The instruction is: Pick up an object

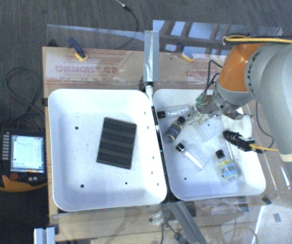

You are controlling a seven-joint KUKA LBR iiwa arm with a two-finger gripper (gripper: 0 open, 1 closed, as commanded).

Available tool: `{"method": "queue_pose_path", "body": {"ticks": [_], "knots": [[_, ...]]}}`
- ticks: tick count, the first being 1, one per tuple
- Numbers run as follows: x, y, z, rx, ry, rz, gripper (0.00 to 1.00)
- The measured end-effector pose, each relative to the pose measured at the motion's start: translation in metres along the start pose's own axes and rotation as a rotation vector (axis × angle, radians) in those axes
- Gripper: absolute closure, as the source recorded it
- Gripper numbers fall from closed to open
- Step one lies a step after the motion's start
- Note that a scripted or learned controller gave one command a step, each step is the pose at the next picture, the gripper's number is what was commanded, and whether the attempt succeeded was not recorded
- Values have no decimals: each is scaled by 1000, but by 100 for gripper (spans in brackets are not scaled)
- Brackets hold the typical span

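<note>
Dark grey carpet [13,34] is surrounding a wooden surface [85,70] that is carrying two shallow white bins side by side. The grey arm [278,90], with its orange band [235,70], is reaching in from the view's right and is holding the pincer [201,111] over the far part of the right bin [247,184]. Whether the pincer is open or closed cannot be told from this angle. The things to pick are lying scattered across that bin's floor. A clear vial [173,110] with a black cap is lying just beside the pincer, toward the view's left. A dark bottle [173,131] is resting near the pincer, to its left and a little nearer the camera. A clear tube [191,156] with a black cap is lying farther toward the camera from the pincer, angled across the bin floor. A small bluish bottle [229,170] is lying toward the camera and to the view's right of the pincer, well apart from it. Well away to the pincer's left in the view, the left bin [64,187] is holding a black ribbed slab [116,143], which is lying flat and slightly turned. Farther left still, a handheld controller [21,159] with a lit screen is sitting on the carpet.
</note>
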State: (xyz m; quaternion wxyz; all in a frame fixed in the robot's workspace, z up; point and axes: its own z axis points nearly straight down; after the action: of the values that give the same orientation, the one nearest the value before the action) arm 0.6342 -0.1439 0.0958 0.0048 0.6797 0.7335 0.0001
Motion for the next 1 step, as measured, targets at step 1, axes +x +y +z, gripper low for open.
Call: {"method": "queue_pose_path", "body": {"ticks": [1], "knots": [[0, 0, 0, 0, 0, 0, 0]]}}
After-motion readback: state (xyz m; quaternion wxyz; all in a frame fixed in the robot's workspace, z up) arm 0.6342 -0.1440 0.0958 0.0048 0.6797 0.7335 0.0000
